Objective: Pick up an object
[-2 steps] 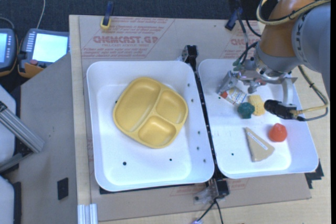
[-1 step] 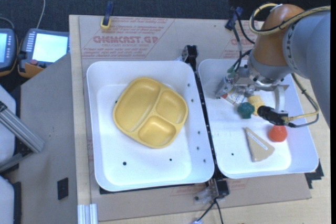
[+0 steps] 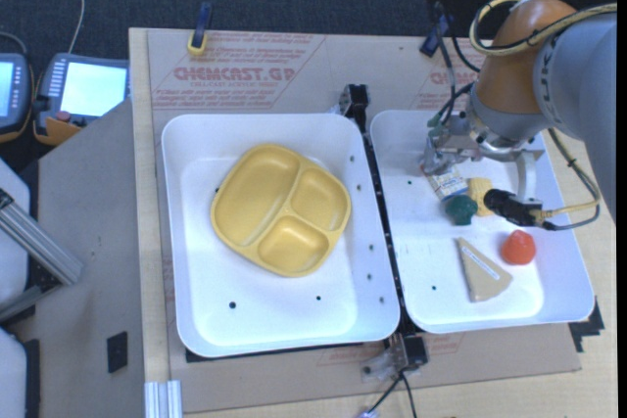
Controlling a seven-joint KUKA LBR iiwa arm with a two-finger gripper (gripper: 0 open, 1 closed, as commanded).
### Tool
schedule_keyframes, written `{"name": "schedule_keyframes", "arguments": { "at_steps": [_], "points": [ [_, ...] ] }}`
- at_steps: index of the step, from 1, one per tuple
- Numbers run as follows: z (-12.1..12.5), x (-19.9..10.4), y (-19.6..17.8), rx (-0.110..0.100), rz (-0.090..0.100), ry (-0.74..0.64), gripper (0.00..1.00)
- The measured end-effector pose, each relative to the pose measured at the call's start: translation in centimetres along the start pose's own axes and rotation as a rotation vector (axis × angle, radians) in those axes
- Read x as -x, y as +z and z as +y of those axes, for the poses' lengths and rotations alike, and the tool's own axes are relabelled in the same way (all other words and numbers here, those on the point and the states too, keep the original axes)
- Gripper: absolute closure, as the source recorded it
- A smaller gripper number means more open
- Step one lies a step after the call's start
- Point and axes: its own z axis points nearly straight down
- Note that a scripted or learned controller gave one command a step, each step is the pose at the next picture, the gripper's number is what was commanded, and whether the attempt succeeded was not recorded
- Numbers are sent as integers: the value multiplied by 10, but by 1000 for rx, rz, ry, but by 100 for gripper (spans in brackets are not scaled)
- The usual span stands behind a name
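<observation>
Nearest, left bin (image 3: 186,308), cradling yellow divided plate (image 3: 281,209) flat. Then right bin (image 3: 558,303): tan wedge (image 3: 482,271), orange ball (image 3: 519,248), green object (image 3: 459,208) loose, well spaced for grasping. Gripper (image 3: 446,179) low, touching green object; finger state unreadable.

You see the gripper (image 3: 449,173) low in the right bin (image 3: 563,303), just above a green item (image 3: 459,209); a yellow tray (image 3: 281,209) fills the left bin (image 3: 186,240).

You are looking down at a slant from one fixed camera above the brown cardboard-topped bench (image 3: 294,64), far enough back to take in both shallow white plastic bins (image 3: 196,308) resting side by side upon it.
</observation>
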Motion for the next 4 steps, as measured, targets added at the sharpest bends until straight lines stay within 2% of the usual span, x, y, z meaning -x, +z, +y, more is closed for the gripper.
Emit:
{"name": "schedule_keyframes", "arguments": {
  "at_steps": [1,3,4],
  "points": [
    [4,-1,-65,-8,2,0,100],
    [4,-8,-172,-8,1,0,100],
    [-18,-55,-171,-18,5,-4,100]
  ]
}}
